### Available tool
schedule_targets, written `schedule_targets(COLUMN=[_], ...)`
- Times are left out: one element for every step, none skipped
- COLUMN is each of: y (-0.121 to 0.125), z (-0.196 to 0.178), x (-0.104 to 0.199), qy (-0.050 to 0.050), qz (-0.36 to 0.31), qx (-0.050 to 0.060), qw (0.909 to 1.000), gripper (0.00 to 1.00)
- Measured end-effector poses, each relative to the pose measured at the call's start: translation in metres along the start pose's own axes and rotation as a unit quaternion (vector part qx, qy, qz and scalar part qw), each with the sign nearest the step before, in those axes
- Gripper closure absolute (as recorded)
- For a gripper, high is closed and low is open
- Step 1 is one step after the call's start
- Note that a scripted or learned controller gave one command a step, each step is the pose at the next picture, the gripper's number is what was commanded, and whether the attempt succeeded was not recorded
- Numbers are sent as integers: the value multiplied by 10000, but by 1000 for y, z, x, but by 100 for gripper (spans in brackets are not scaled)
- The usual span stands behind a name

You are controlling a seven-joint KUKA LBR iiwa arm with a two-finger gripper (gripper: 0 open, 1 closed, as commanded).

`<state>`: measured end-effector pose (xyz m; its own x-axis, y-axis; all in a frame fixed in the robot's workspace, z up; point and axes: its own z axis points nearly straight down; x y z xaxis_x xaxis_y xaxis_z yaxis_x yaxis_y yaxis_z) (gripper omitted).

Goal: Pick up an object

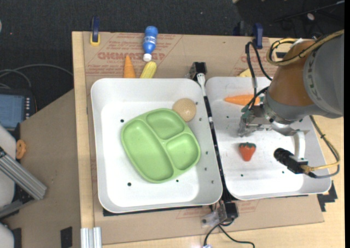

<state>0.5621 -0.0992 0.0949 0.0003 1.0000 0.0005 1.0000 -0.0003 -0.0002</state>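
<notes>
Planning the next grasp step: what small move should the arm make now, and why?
Probably shift the end effector toward the near edge of the right bin and lower it over the strawberry. The end effector hangs between the carrot and the strawberry, touching neither as far as I can tell, and the strawberry lies apart from other things with bare bin floor around it.
</notes>
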Motion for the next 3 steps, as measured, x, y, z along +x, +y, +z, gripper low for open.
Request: schedule_targets(y=[58,54,0], z=[-97,-90,-55], x=[-49,-45,-74], qy=[-38,-7,2], qz=[0,-6,21], qx=[-81,-5,29], qw=[10000,10000,10000], gripper=[100,0,0])
